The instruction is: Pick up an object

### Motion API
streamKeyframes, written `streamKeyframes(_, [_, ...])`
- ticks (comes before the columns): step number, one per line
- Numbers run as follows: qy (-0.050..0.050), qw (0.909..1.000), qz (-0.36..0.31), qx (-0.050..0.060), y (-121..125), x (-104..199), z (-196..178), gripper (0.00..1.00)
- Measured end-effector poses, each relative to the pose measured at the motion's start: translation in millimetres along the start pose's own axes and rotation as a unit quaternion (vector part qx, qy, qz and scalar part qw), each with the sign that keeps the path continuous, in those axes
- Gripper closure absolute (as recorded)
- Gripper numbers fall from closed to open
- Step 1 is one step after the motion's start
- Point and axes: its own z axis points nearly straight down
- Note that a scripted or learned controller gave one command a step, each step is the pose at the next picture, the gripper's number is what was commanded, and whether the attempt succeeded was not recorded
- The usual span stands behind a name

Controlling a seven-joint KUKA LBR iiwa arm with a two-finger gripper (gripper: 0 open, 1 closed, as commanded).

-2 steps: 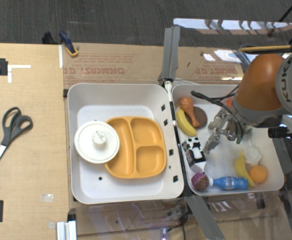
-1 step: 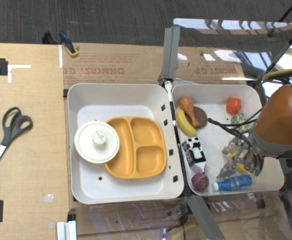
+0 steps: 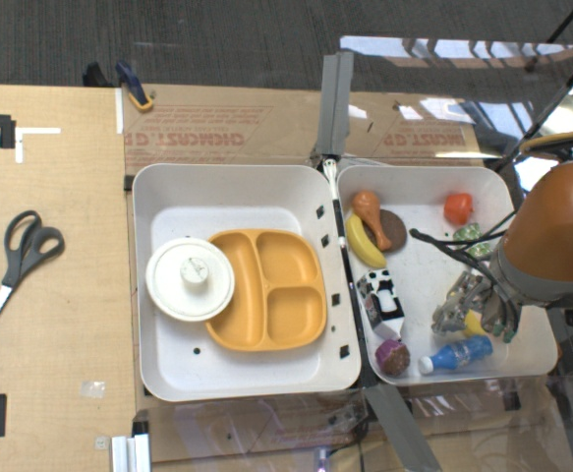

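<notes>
The end effector hangs low in the right bin, its metal fingers pointing down just above a small yellow object and a blue bottle; whether it is released or clenched cannot be told from this slant, and nothing is seen between the fingers. The arm's orange band rises behind it at the bin's right side. The bottle lies on its side near the front wall, white cap toward a dark purple ball. It looks light, stiff and smooth, likely to roll, so a grip across the middle of its body seems safest. Further out lie a black-and-white toy, a banana touching a brown round piece, an orange drumstick-shaped toy, a red tomato and a green item near the far wall. The left bin holds a yellow divided plate with a white lid overlapping its left rim. Scissors rest on the worktop, well apart.
</notes>
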Motion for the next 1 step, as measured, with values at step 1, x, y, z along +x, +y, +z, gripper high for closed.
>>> streamKeyframes(1, [0.004,0.9997,0.024,0.002,68.6,22.4,-137.4,1.00])
